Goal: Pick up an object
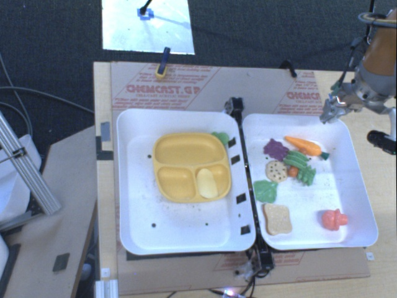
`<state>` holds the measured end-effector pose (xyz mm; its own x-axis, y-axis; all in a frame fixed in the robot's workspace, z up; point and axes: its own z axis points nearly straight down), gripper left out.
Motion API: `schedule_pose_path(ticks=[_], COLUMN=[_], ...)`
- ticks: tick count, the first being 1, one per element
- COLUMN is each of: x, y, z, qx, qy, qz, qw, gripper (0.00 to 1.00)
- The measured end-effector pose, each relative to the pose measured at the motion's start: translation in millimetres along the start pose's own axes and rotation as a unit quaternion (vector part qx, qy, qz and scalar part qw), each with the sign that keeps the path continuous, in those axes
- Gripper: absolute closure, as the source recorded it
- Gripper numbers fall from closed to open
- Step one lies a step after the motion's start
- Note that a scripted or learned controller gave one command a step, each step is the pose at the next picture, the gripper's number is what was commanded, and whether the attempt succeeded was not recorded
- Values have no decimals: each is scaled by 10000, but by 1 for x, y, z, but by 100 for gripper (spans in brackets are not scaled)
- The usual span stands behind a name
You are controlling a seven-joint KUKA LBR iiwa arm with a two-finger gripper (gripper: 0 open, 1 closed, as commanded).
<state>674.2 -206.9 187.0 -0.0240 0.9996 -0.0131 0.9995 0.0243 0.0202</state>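
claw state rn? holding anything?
Claw: above the far right corner of the right bin, nothing between its fingers; open or shut cannot be told.

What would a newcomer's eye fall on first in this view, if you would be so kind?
Most likely the yellow tray filling the left bin, with a pale yellow piece in its lower right compartment. Next, the cluster of toy food in the right bin: a carrot, a purple piece, a cookie, toast and a red toy. The gripper hangs at that bin's far right corner.
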Motion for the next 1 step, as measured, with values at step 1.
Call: schedule_pose_path(ticks=[1], x=[0], y=[1], z=[-12], qx=[-18], qy=[-15], qz=[-25], qw=[10000], gripper=[100])
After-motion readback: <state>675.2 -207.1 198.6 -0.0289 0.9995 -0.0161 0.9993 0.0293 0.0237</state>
